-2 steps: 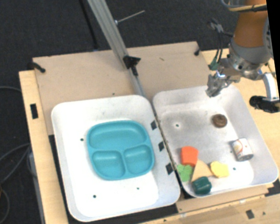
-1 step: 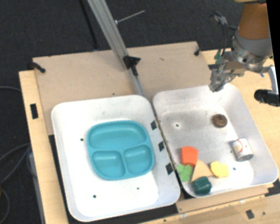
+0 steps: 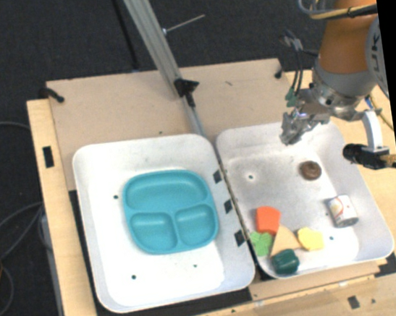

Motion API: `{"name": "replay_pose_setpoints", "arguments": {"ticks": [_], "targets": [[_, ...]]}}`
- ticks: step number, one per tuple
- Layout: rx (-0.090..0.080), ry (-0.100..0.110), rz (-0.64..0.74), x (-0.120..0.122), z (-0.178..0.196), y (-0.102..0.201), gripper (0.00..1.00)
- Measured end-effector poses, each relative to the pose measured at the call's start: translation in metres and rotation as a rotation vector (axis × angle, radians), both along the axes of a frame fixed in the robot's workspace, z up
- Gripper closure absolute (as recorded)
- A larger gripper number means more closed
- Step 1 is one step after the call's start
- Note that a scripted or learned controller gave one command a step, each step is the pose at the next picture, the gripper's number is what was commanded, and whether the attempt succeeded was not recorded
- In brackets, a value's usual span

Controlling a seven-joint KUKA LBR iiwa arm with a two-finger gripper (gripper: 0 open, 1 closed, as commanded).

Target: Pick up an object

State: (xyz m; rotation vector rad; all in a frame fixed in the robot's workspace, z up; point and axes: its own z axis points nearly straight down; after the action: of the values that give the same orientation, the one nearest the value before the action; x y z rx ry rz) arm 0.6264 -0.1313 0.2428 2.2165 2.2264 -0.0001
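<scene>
While the arm [image 3: 346, 38] comes in from the 3 o'clock edge, grey with its orange band up top, the gripper [image 3: 294, 127] hangs over the far part of the right bin [image 3: 237, 148], near that bin's 12 o'clock rim, nothing seen between its fingers; open or closed, cannot tell from this slant. Right bin holds all loose objects. Brown round piece [image 3: 310, 170] sits nearest, at the gripper's 6 o'clock, apart from it. Small white can [image 3: 342, 210] with a red mark lies on its side toward the bin's 4 o'clock. Cluster at the bin's 6 o'clock edge: orange block [image 3: 268, 218], light green piece [image 3: 260, 242] just at its 7 o'clock, tan wedge [image 3: 285, 239] beside that and touching or nearly touching the orange block, dark green piece [image 3: 286, 261] at the wedge's 6 o'clock against the rim, yellow piece [image 3: 311, 238] at the wedge's 3 o'clock. Left bin [image 3: 97, 168] carries a teal divided plate [image 3: 169, 210] with three compartments, roughly centred. Metal rail [image 3: 156, 42] slants from 12 o'clock down to the gap between the bins. Both bins rest side by side on the tan bench [image 3: 102, 101].
</scene>
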Motion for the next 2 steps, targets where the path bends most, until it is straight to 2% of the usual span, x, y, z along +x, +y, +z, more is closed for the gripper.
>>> {"name": "replay_pose_setpoints", "arguments": {"ticks": [2], "targets": [[0.001,0.001,0.002,-0.041,-0.015,0.101,1.0]]}}
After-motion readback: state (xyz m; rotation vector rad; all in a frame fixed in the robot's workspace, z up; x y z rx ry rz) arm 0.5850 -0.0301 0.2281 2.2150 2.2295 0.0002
